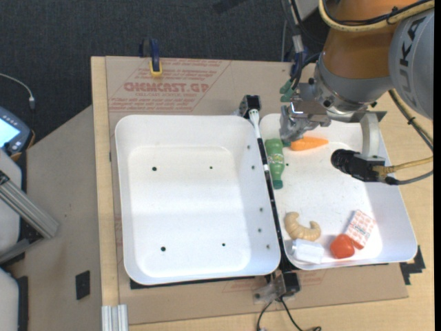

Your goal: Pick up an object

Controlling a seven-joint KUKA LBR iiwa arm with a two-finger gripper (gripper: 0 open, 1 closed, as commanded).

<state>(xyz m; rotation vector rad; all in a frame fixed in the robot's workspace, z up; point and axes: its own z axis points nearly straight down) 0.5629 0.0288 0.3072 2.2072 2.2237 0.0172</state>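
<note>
I see two white bins (pixel 131 205), left one dotted with four small black spots. In right bin: green bottle (pixel 275 158), orange carrot (pixel 309 143), tan croissant-shaped piece (pixel 302 227), red tomato (pixel 342 247), red-and-white patterned packet (pixel 361 227), white block (pixel 306 252). Arm (pixel 365 40) grey with orange band, gripper (pixel 298 118) metallic grey. Bench board (pixel 172 81) tan cardboard with red lettering; blue-yellow clamp (pixel 156 55) at its top edge.

Two white bins (pixel 186 133); six small items (all right bin (pixel 386 205)).
</note>
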